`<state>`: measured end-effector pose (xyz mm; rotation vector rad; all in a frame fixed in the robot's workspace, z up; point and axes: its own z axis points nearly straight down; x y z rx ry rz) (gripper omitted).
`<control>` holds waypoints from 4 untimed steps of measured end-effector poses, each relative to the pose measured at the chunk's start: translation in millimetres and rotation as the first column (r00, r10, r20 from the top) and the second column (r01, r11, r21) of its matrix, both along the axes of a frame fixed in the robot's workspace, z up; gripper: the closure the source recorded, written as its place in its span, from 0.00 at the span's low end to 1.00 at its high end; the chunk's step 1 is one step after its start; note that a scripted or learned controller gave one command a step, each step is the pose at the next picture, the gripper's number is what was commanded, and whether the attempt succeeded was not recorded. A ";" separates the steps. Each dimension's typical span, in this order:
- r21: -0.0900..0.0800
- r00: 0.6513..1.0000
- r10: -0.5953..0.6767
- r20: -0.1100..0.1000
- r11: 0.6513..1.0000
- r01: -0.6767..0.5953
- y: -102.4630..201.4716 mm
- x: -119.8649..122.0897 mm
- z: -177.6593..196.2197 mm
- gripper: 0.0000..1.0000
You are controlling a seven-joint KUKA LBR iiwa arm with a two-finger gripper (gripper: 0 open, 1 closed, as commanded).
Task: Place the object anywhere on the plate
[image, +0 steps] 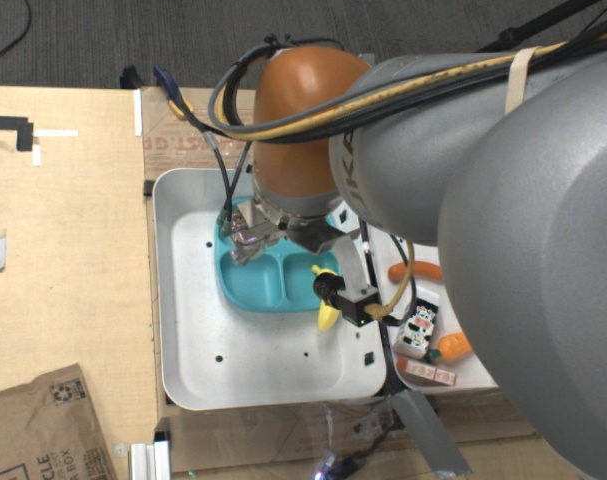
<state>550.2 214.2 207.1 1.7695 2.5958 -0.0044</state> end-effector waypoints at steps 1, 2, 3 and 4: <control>-0.001 0.989 -0.149 -0.002 0.989 0.149 2.5 32.2 -97.2 1.00; 0.009 0.944 -0.330 0.001 0.944 0.330 10.8 100.4 -108.1 1.00; 0.009 0.943 -0.331 0.005 0.943 0.331 8.9 101.3 -109.1 0.00; 0.006 0.944 -0.330 0.007 0.944 0.330 7.6 101.7 -99.9 1.00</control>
